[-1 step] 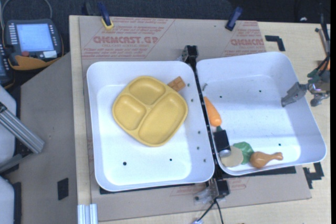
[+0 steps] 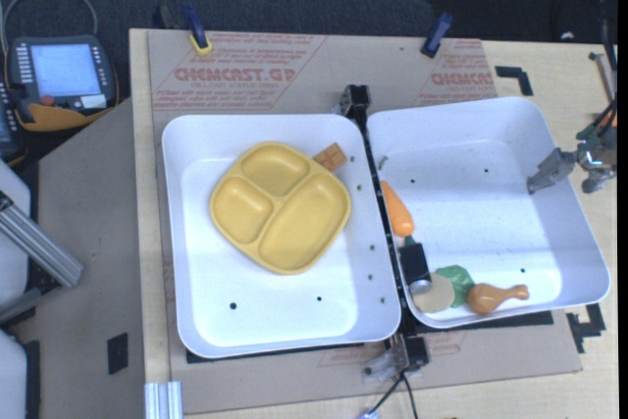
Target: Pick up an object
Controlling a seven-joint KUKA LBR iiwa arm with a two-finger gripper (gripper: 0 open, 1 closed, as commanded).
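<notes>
Bins sit side by side on a cardboard-topped bench. At left of center, the left bin [image 2: 196, 304] carries a yellow divided plate [image 2: 281, 207], with a small brown block [image 2: 331, 156] touching its upper right edge. Along the right bin's [image 2: 491, 128] left wall lies an orange carrot [image 2: 396, 208]; lower down cluster a black object [image 2: 413, 261], a tan disc [image 2: 435, 294], a green item [image 2: 457, 278] and a toy drumstick [image 2: 494, 294]. At far right, the gripper [image 2: 569, 162] hovers by the bin's rim, holding nothing; whether its claw is apart or together cannot be told.
</notes>
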